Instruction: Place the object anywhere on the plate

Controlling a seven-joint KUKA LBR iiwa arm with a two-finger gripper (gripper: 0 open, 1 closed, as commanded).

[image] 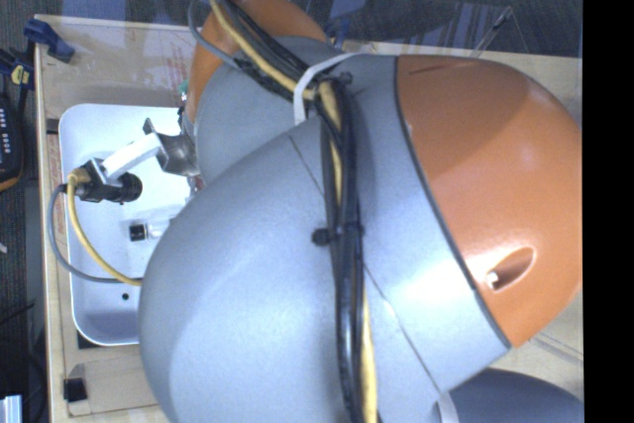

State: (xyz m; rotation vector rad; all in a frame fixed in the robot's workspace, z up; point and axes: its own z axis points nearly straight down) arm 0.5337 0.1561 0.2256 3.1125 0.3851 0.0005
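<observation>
Looming over the white bin point(99, 312) and covering its right side: KUKA arm point(297, 263), smooth matte grey shells, a glossy rounded orange band point(485, 203), black cables point(342, 292) running along it. Lying beneath, the bin itself: shallow, round-cornered, hard white plastic. Hanging over the bin's upper part: gripper point(181, 154), dull metal, its grip impossible to tell. Resting loose on the bin's floor, toward its middle: small dark blocky object point(137, 232), apparently ungrasped. Judging the task as barely beginning, with pickup and placing on the plate both remaining.
</observation>
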